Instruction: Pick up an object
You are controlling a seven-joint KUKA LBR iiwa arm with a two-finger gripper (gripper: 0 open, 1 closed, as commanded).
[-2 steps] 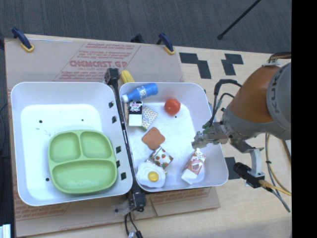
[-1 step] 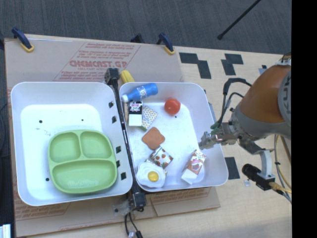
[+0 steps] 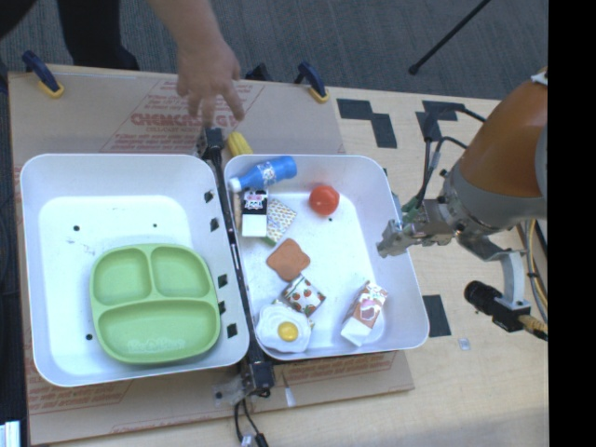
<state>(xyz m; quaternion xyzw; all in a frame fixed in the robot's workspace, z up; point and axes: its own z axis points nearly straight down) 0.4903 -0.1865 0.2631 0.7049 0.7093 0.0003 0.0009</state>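
Tomato [image 3: 323, 199], small and round, lay near the right bin's [image 3: 402, 277] far edge (probably light, slick plastic; best pinched across its middle). Tool [image 3: 393, 241] hovered at that bin's right rim, spread or closed I cannot tell.

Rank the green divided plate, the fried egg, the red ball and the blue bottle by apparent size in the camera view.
1. green divided plate
2. fried egg and blue bottle: too alike to rank
3. red ball

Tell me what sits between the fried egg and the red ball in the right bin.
In the camera view, between the fried egg and the red ball lies a brown slice, with a small strawberry-print packet just above the egg.
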